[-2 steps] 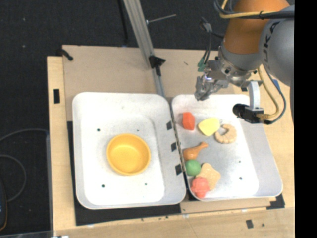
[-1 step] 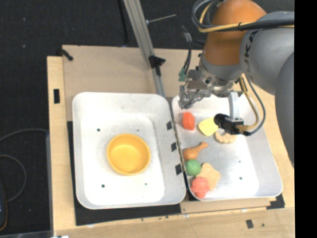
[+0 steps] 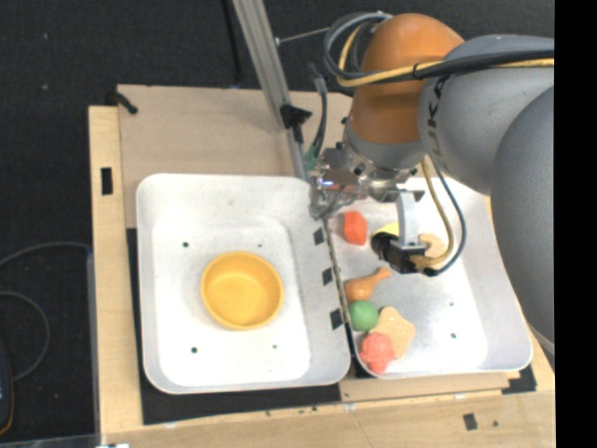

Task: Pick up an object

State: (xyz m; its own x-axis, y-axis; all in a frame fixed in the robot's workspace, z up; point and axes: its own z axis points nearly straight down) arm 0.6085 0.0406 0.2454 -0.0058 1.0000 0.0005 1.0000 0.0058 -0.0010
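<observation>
Arm [image 3: 485, 91] reaches in from the right. Tool [image 3: 347, 192] hangs over the upper left corner of the right bin [image 3: 466, 325], close to the wall shared with the left bin [image 3: 168, 213]. The wrist hides its working end, so I cannot tell whether the tool is open or closed, and nothing is visibly gripped. An orange block [image 3: 354, 228] lies on the bin floor just below the tool, apart from the other items, and it is probably the target because it is nearest and has free space round it. Further down the same wall is a cluster: an orange drumstick toy [image 3: 366, 286], then a green ball [image 3: 364, 316], then a pink piece [image 3: 377, 351] touching a tan piece [image 3: 399, 329]. These are packed against the wall and would be awkward to grasp singly. A yellow bowl [image 3: 242, 290] sits alone and upright in the middle of the left bin. Both bins rest flat on the bench [image 3: 187, 129]. Judgement: the pick is not yet made and a descent onto the block is needed. The risk is clipping the bin wall.
</observation>
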